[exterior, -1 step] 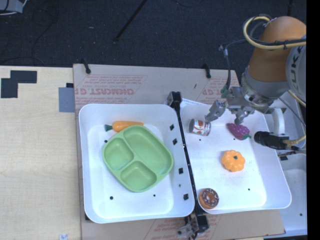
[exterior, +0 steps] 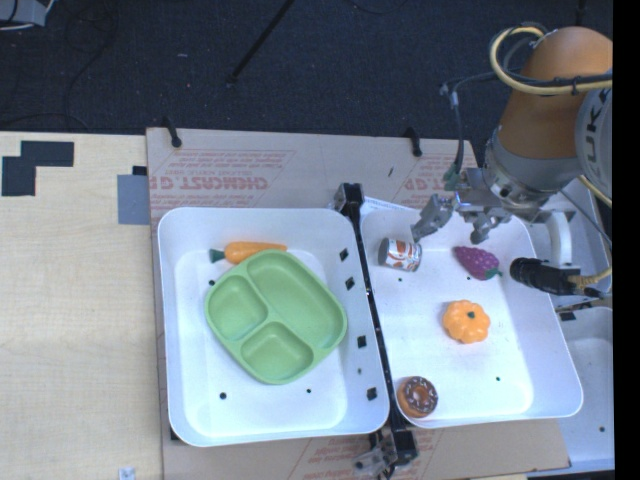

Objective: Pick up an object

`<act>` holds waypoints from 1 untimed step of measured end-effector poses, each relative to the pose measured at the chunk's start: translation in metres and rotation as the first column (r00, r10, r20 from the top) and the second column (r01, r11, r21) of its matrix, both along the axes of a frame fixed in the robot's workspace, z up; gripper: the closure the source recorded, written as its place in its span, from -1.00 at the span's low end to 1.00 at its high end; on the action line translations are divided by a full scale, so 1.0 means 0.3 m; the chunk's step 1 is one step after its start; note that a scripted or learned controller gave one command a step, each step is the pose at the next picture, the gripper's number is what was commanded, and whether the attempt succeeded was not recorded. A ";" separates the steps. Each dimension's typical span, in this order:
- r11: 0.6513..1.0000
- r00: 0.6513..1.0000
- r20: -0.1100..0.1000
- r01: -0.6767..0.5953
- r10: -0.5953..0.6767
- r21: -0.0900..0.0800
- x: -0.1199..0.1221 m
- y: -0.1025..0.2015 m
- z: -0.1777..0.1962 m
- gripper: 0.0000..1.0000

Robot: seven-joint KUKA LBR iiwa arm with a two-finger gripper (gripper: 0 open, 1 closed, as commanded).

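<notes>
Hovering jaws [exterior: 458,220] spread wide, holding nothing

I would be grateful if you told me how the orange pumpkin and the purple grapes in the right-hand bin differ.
The pumpkin is orange, the grapes purple. The pumpkin is round and squat; the grapes are elongated, tapering toward one end. The pumpkin looks the bulkier of the two. The grapes lie nearer the tool; the pumpkin sits further toward the bin's middle. Both rest loose on the floor of the right bin, with no other object touching them.

My worktop [exterior: 80,298] is evenly, brightly lit; white bins [exterior: 250,423] glare slightly, shadows stay soft, the picture looks mildly grainy
</notes>
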State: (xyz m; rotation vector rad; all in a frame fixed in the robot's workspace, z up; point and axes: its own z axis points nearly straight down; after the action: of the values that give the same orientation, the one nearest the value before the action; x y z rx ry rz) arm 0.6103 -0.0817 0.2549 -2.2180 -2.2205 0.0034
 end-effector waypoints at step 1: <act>1.000 1.000 -0.005 0.001 -0.001 0.000 -0.016 0.006 -0.213 -1.00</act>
State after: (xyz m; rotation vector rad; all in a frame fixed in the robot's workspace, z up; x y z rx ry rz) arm 0.6057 -0.0798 0.1909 -2.2159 -2.2171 0.0088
